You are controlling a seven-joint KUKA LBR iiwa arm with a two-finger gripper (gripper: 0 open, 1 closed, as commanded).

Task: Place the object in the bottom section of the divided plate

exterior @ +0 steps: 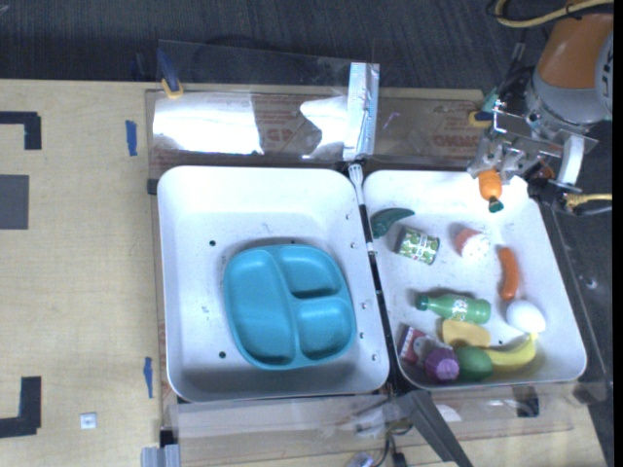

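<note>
The blue divided plate [289, 305] lies in the left white bin [185, 261]; it has one long section on its left and two smaller ones on its right. My gripper [494, 173] hangs over the back right corner of the right bin [565, 348]. A small orange toy carrot [491, 187] with a green tip sits between its fingers, lifted off the bin floor. The carrot is well to the right of the plate and further back.
The right bin holds a dark green wedge [389, 219], a green can [419, 246], a red and white ball [474, 243], an orange sausage shape [508, 272], a white egg [526, 316], a green bottle [456, 307], a banana [511, 353] and other small toys.
</note>
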